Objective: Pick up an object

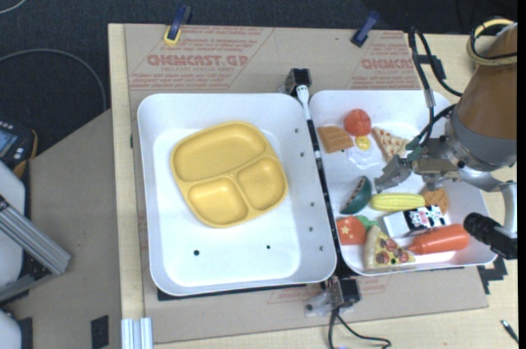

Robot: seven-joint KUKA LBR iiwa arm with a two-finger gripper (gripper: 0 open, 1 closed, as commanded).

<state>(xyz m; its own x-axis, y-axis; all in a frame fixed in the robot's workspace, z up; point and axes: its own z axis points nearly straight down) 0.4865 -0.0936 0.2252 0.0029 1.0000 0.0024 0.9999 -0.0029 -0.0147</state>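
Item: yellow plastic toy corn cob (398,200), lying on its side in the right-hand shallow white bin (329,105), near the middle, just below the grey two-finger gripper (397,172). Likely light, rigid and hollow; the ridged surface should give some bite, but the round body may roll. Best taken across its short width at mid-length.

Tool: gripper hovers over the right bin, above the corn; fingers appear spread, nothing between them.

Right bin, contents: red plastic tomato (357,122); tan bread-like piece (334,139); pizza slice wedge (389,143); green-rinded watermelon slice (358,195); small red block (351,231); second pizza slice (384,250); black-and-white printed carton (417,220); orange-red carrot-like piece (438,239). Pieces are crowded, several touching, so neighbours may be nudged.

Left-hand shallow white bin (156,199), contents: one yellow three-compartment plastic plate (228,172), compartments bare.
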